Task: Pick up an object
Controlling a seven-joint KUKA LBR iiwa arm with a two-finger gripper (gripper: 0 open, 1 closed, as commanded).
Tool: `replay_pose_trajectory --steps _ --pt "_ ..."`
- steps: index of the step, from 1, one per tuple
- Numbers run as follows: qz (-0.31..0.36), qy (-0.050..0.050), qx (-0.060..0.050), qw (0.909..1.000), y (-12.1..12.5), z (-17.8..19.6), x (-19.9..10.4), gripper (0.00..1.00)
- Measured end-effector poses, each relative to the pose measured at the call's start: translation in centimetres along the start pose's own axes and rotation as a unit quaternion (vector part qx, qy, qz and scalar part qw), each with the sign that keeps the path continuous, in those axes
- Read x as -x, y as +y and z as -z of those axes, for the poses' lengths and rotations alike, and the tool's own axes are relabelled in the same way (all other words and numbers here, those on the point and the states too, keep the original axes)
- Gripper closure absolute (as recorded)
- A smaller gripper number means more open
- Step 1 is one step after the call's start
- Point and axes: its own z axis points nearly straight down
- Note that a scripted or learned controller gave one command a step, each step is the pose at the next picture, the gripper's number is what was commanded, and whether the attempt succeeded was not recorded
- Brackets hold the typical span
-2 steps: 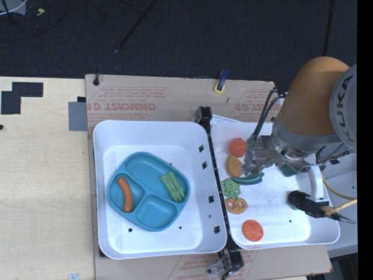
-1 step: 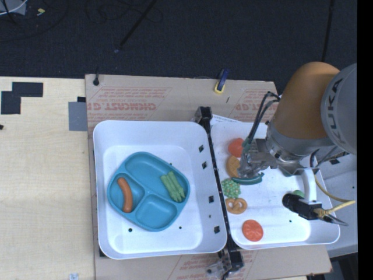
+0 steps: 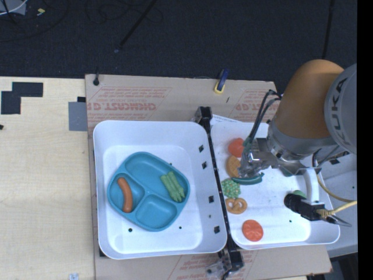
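Two white bins sit side by side on the tabletop, and my pincer [image 3: 249,169] hangs low over the right bin [image 3: 280,229], near its left wall. Whether it is apart or together I cannot tell. A teal curved piece [image 3: 252,179] lies right at my pincer, a green bumpy item [image 3: 231,188] just beside it, a pretzel [image 3: 236,205] a little beyond that, and a red-orange round piece [image 3: 252,230] farther off. An orange-red item [image 3: 236,147] lies close on the other side. Well apart from my pincer, the left bin [image 3: 116,139] holds a blue divided plate [image 3: 149,214] with a sausage [image 3: 125,193] and green beans [image 3: 172,186].
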Motion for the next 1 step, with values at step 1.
replay_pose_trajectory --steps 1 --pt "-0.002 0.0 -0.002 1.0 0.19 -1.11 0.0 1.0"
